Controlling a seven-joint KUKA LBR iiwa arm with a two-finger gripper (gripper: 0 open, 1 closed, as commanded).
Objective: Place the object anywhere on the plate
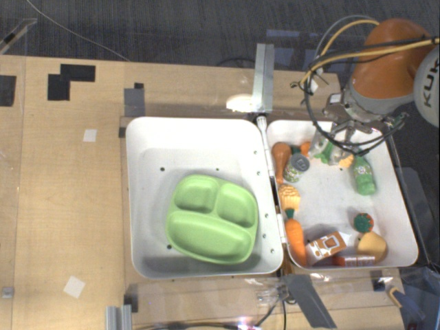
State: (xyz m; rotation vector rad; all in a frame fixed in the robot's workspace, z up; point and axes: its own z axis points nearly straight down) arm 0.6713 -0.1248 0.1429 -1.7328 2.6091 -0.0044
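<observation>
A light green plate with three compartments lies in the left white bin, toward its front, with nothing on it. My gripper hangs low over the back of the right bin, beneath the orange wrist band. Directly under it sits a small cluster of toy food, partly hidden: a green-and-white piece and a yellow piece. Whether anything is held cannot be made out. A green bottle lies just to the right of the gripper, toward the front.
The right bin also holds a brown sausage, a small can, a carrot, an orange carton, a strawberry and a yellow fruit. A metal divider separates the bins. Cables loop above the wrist.
</observation>
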